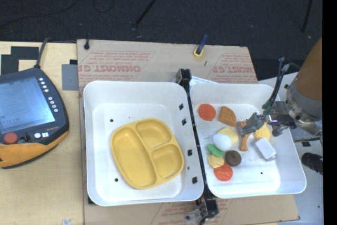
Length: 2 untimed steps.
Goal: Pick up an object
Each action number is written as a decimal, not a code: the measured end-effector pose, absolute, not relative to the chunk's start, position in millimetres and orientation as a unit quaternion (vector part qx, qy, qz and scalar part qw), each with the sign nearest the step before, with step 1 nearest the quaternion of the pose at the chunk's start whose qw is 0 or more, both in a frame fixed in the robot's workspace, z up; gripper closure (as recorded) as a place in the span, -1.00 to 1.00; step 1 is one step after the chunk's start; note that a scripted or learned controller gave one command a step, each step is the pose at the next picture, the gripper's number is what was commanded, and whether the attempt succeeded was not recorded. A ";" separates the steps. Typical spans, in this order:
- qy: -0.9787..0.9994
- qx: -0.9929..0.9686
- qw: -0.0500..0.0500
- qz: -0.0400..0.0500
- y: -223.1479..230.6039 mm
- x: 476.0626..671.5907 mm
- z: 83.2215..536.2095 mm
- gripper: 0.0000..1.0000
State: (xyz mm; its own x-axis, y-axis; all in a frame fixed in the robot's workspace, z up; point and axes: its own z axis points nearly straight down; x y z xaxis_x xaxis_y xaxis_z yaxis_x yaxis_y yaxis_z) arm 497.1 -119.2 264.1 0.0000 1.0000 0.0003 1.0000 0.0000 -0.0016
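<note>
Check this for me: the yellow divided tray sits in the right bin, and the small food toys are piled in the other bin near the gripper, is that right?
Not quite. The camera view shows the yellow divided tray in the left bin, not the right one. The rest holds: the small food toys are piled in the other bin, the right bin, near the gripper.

Divided tray in left bin, toys in right bin

yellow divided tray in the left bin, teach pendant on the bench at far left
</note>
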 end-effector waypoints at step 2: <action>-0.705 -0.710 0.003 0.001 -64.1 475.2 210.6 1.00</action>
